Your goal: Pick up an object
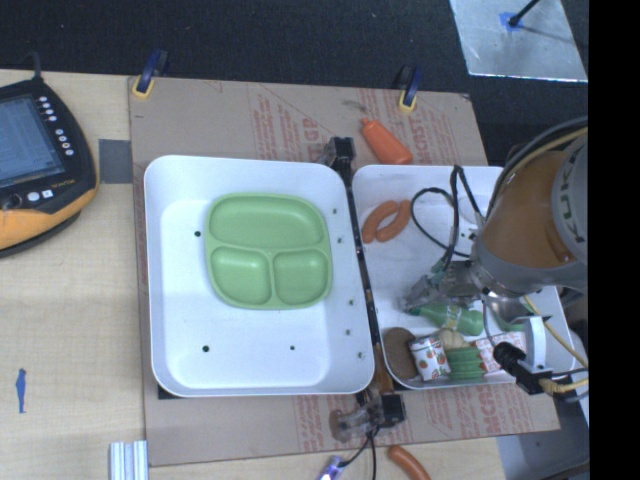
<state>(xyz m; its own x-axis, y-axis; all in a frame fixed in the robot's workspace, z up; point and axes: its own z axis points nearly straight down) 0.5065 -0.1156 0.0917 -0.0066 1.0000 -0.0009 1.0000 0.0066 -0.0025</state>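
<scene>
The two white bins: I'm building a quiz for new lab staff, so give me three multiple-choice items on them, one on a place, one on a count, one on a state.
1. Where does the green divided plate lie?
A. in the left bin
B. in the right bin
C. on the cardboard

2. How many compartments does that plate have?
A. two
B. three
C. four

3. How does the plate sit?
A. flat, hollows up
B. upside down
C. leaning on a wall

Answers: 1 A, it lies inside the left bin, well apart from the right bin. 2 B, one wide hollow above two smaller ones. 3 A, the hollows face the camera and the rim is level.
</scene>
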